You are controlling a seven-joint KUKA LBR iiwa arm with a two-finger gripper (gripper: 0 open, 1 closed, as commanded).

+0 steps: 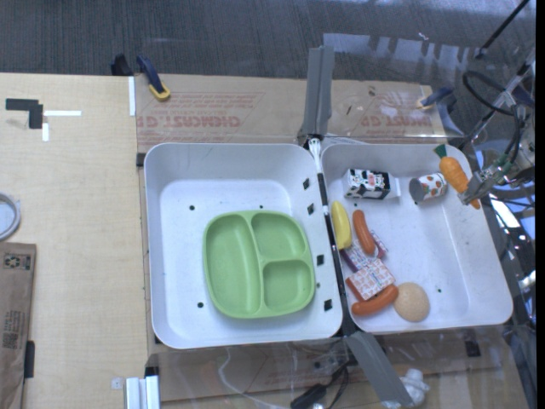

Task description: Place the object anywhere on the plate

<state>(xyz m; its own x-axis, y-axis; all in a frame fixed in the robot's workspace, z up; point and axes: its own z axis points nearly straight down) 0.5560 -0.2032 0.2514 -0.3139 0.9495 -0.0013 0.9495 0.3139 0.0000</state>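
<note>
The green plate (258, 263) sat bare in the left bin (170, 228), so the pincer (477, 187), whose grip I could not tell, should lift one toy straight up and across.

One fixed camera here, mounted above the bench and looking down at a slant, far enough back to take in both white bins side by side. The left bin (170, 254) sits near centre frame, the right bin (460, 288) runs toward the right edge. Bench top (68, 194) spreads left, grey floor (255, 15) lies across the top.
</note>
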